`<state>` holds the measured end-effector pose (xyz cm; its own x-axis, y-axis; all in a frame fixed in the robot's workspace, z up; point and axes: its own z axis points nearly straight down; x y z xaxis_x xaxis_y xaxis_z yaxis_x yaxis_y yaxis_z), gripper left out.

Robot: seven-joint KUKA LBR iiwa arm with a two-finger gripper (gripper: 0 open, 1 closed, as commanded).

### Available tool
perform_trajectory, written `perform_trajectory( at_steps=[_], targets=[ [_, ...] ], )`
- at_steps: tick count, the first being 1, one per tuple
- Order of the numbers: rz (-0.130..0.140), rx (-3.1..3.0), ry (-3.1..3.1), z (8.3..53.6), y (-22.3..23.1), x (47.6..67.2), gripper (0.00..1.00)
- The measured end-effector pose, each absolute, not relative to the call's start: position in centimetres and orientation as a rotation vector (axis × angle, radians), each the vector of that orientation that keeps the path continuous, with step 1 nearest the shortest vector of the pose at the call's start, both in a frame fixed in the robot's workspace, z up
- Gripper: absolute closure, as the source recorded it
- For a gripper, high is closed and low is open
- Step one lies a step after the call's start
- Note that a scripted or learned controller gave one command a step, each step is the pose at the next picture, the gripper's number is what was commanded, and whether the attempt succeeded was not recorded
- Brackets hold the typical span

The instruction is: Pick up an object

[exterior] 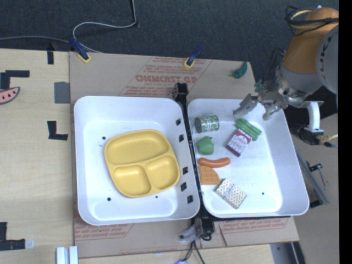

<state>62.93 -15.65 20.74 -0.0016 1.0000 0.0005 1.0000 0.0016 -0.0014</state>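
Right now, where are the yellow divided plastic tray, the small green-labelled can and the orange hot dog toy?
yellow divided plastic tray point(142, 163): camera view, its centre ridge.
small green-labelled can point(207, 124): camera view, middle of its side.
orange hot dog toy point(213, 161): camera view, its middle.

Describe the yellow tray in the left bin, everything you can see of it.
The yellow tray looks like smooth moulded plastic with rounded corners. It has three compartments: one large across the top, two smaller below, split by raised ridges. All three look bare. It lies flat, right side up, turned slightly askew to the walls, roughly mid-floor in the left bin, resting on the white floor and clear of the walls. Nothing else touches it.
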Motion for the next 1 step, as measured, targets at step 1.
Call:
perform_trajectory(
  at_steps=[1],
  targets=[
    [-0.004,-2.224,-2.229,9.51,-16.49,65.77,0.00]
  ],
)
